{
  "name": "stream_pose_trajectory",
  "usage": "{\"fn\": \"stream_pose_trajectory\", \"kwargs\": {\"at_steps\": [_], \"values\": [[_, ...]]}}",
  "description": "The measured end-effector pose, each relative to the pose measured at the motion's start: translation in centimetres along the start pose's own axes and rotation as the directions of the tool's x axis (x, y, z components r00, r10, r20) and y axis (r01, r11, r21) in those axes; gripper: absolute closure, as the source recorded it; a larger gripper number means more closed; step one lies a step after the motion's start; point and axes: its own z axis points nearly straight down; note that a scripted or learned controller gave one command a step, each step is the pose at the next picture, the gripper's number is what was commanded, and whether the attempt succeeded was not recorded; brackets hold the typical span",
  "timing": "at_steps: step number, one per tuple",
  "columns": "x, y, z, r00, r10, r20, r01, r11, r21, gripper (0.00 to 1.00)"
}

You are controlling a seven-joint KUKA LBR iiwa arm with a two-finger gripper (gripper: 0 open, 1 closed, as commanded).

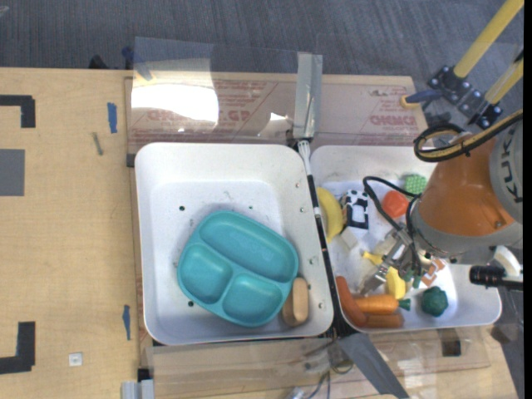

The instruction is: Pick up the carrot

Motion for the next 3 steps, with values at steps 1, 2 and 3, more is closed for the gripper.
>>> {"fn": "stream_pose_trajectory", "kwargs": {"at_steps": [1,2,3], "values": [[1.2,-0.5,0.5,0.994,-0.106,0.009,0.106,0.994,-0.005,0.0],[0.3,-1.8,0.5,0.735,-0.678,0.01,0.678,0.735,-0.001,0.0],[-8.1,-7.9,-3.9,0.746,-0.666,-0.001,0.666,0.746,0.003,0.0]]}}
